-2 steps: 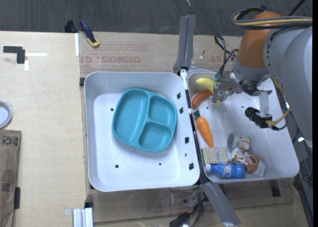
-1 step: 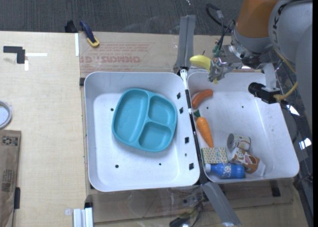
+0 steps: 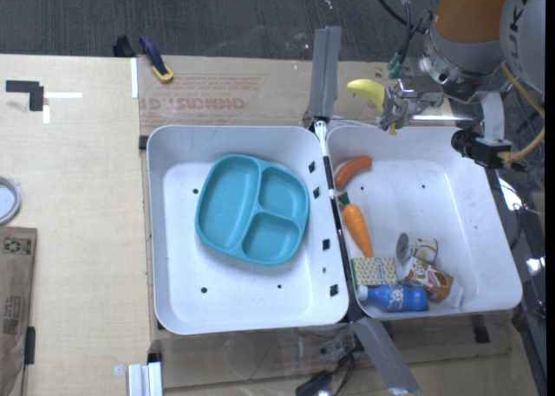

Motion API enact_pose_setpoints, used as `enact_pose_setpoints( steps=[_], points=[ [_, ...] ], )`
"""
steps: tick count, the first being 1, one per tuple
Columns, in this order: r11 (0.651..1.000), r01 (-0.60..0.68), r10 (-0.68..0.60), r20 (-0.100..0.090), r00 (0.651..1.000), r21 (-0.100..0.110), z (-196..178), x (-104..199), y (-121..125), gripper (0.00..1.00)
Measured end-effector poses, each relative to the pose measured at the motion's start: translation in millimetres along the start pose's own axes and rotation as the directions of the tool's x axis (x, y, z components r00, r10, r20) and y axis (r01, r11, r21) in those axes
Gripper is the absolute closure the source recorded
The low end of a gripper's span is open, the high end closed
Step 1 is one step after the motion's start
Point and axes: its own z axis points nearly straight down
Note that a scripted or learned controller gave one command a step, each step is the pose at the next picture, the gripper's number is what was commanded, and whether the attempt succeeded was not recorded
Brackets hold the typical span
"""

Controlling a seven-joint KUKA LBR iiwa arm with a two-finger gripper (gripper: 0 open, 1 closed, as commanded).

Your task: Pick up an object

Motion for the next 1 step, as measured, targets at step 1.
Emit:
enact_pose_setpoints(
  steps=[1],
  points=[
    [1.000,0.026,-0.026,0.001,1.000,0.000,-21.8,-13.5,19.2,1.00]
  ],
)
